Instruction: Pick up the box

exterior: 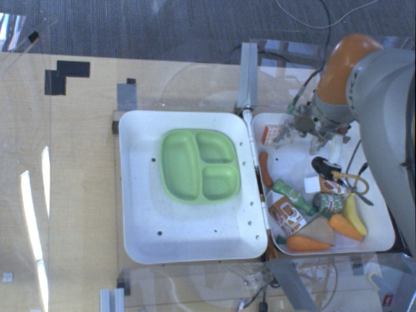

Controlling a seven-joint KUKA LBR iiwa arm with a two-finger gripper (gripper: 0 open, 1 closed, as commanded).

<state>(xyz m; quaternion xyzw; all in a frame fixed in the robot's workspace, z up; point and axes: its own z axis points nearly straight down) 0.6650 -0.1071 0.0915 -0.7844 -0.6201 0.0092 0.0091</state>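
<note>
Orange-and-white: that's the small cardboard box (271, 134) I'm targeting; it's sitting in the far left corner of the right-hand shallow white bin (383, 236), just beside the divider between the two bins.
Gripper: the grey two-finger gripper (300, 127) is hanging over the far end of that same bin, under the orange wrist band (340, 64).
Fingers: I'm seeing dark metal tips splayed downward, but I can't tell whether they're wide or narrow from this slant. Nothing is showing between them.
Key relation: I'm reading the box as lying just to the view's left of the fingertips, close beside them, maybe touching; I can't confirm contact.
Box axis: it's looking slightly longer left-to-right across the bin, tilted a little; too small for me to call which face is pointing up.
Second candidate: an orange-and-white printed carton (287, 214) is lying near the front of the bin, long axis diagonal, well apart from the gripper. I'm treating the far one as the nearer pick.
Clutter: a red sausage (263, 165) is lying along the divider just in front of the target.
Left bin: a green divided plastic tray (199, 166) is sitting in it.
Next, in my judgement: I'm needing a short shift left before descending.
</note>
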